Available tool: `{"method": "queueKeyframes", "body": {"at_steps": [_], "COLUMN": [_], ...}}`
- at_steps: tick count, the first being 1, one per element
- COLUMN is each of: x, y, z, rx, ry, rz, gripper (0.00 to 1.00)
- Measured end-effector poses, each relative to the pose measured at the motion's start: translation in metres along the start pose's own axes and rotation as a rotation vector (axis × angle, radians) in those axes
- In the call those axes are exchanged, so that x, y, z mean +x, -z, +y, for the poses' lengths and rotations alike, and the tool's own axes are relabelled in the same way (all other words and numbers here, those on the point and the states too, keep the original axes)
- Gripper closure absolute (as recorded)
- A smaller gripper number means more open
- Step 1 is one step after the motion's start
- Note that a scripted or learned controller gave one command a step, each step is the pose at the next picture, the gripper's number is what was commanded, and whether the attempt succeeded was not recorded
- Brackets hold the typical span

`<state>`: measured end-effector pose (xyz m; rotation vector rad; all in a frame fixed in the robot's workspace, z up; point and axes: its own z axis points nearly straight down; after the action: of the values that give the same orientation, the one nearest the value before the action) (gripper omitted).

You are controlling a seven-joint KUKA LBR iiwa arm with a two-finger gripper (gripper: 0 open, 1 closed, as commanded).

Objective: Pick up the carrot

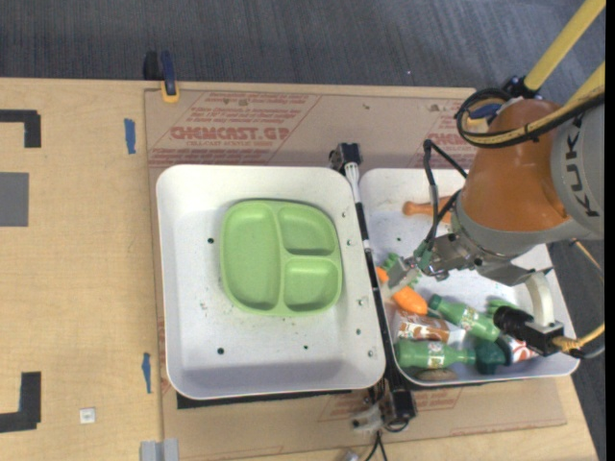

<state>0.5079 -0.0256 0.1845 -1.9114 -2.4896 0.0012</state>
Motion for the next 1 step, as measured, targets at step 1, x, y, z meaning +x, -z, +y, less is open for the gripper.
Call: {"method": "queueKeyframes", "body": {"at_steps": [1], "x": [-0.0002], "y": [0.0], "z": [0.0], "rx": [-0.001], "ry": [0.0], "rz": [0.0], "gripper": [0.0]}}
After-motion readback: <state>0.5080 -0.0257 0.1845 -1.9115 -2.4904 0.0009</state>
